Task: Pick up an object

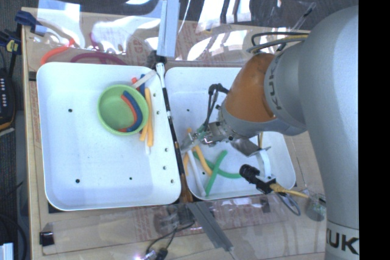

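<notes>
Pick attempt at the approach stage: no object is seen lifted. The arm reaches from the right, wrist bent down over the right bin, with the gripper low near its left wall. Whether the jaws are apart or together cannot be told. A green flexible piece and yellow sticks lie just below; the left bin holds 1 green bowl.

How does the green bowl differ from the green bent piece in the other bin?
The green bowl is round and hollow, and coloured pieces lie in it; the green bent piece is thin, crooked and holds nothing. The bowl is the paler green; the bent piece is deeper. The bowl sits in the left bin, far from the gripper; the bent piece lies in the right bin, just below it. Both rest on white bin floors.
</notes>
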